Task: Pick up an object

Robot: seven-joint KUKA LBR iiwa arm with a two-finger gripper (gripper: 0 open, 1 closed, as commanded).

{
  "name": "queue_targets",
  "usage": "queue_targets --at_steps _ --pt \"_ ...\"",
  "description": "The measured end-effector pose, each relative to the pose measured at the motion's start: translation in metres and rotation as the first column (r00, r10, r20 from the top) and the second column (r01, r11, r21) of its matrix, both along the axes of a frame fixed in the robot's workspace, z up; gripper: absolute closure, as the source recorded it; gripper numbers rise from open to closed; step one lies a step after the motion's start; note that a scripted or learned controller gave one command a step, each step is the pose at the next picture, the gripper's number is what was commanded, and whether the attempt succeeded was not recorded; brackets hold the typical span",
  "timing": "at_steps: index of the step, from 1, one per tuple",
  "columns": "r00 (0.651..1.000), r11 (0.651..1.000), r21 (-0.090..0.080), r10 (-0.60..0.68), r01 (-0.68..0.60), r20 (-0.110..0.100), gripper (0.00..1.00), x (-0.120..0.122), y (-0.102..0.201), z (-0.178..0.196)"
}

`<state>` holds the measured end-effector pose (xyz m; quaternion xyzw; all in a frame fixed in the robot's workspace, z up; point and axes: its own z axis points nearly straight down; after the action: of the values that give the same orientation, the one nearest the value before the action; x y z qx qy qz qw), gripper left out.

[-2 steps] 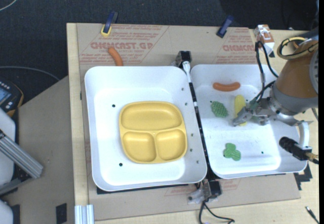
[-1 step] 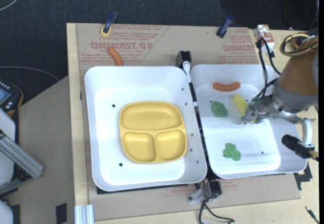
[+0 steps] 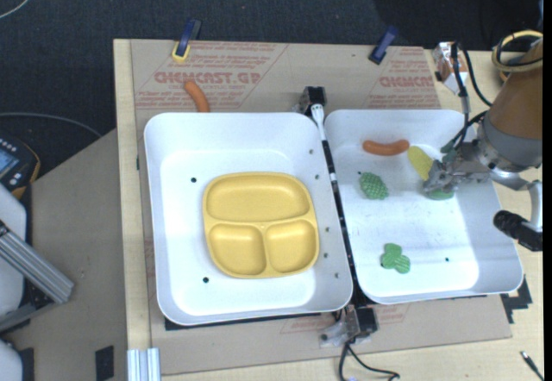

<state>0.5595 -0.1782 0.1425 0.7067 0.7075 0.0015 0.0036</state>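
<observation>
Yellow plastic dominates the left bin (image 3: pixel 164 146): a three-compartment tray (image 3: pixel 260 224) lies flat near its middle, with nothing visible in any compartment. Outside that bin, on the cardboard sheet (image 3: pixel 259 69) covering the counter, a small orange sausage (image 3: pixel 197 96) lies just beyond the bin's upper left corner. The right bin (image 3: pixel 483 271) holds the loose items. Reading left to right: a dark green textured piece (image 3: pixel 373 186) near the dividing edge; an orange sausage-shaped toy (image 3: pixel 385 146) above it; a bright green clump (image 3: pixel 396 259) toward the near wall; a yellow piece (image 3: pixel 419 159) beside the sausage toy. The claw (image 3: pixel 442 181) is lowered into this bin, just right of the yellow piece, over a green item (image 3: pixel 440 192) that shows at its tip. Whether its grip is spread or closed cannot be told at this angle, nor whether the green item is between the tips. Judged from this, the pick is at the reaching or grasping stage; nothing is seen lifted clear of the bin floor, so a secure grip and the lift remain.
</observation>
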Motion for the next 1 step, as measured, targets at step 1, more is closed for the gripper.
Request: queue_targets --at_steps 1 --pt "1.000 1.000 -0.001 0.000 0.000 0.001 1.00 0.0085 -0.0073 0.0584"
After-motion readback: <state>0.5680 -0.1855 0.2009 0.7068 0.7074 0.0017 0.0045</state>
